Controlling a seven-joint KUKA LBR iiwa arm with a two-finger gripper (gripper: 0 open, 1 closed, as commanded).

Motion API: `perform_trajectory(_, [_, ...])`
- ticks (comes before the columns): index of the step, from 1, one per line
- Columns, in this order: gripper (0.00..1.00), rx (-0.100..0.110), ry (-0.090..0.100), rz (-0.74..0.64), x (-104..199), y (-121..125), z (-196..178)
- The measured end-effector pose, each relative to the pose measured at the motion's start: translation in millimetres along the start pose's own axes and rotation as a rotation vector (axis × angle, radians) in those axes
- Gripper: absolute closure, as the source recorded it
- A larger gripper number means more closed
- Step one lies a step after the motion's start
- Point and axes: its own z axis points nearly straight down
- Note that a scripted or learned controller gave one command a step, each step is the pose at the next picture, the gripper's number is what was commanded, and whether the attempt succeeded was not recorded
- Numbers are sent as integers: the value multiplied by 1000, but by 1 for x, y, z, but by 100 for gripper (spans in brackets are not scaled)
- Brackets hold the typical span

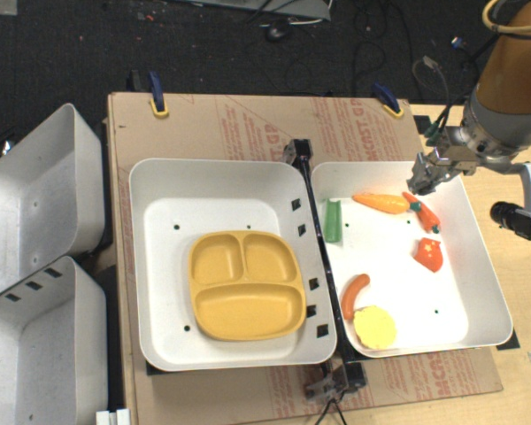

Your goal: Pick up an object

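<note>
Tool (422, 178) hangs over the far right corner of the right bin (478, 237), at the end of the grey arm (504, 87) that comes in from the right; whether it is parted or closed I cannot tell, and nothing can be seen gripped in it. Just beside its tip lie 2 carrot-like toys: an orange carrot (382, 204) lying roughly crosswise, and a smaller red-orange carrot (425, 213) with a green top, slanting toward the near right. Whether the tip touches either one is not clear.

Nearer the viewer in the same bin, a red strawberry-like piece (429, 254) rests apart from the carrots. A green block (333, 220) lies along the bin's left wall, upright in the view. At the near end, an orange-red sausage (354, 296) curves down to a round yellow piece (374, 327), and the 2 look to be touching.

Left of this, the left bin (159, 193) holds a yellow divided plate (246, 285) with 3 compartments, 2 small ones at the far side and 1 wide one at the near side. Both bins sit side by side on a brown board (248, 122) on the bench, with black clips along the seam between them. More white bins (35, 228) stand tilted off the left side.
</note>
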Motion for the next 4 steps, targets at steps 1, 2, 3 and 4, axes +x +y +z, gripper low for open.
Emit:
perform_trajectory(1, [100, 3, 0, 0, 52, -18, 17])
perform_trajectory(2, [100, 3, 1, -1, 109, -44, 24])
perform_trajectory(3, [100, 2, 1, -2, 160, -58, 17])
perform_trajectory(4, [100, 3, 0, -1, 207, -81, 16])
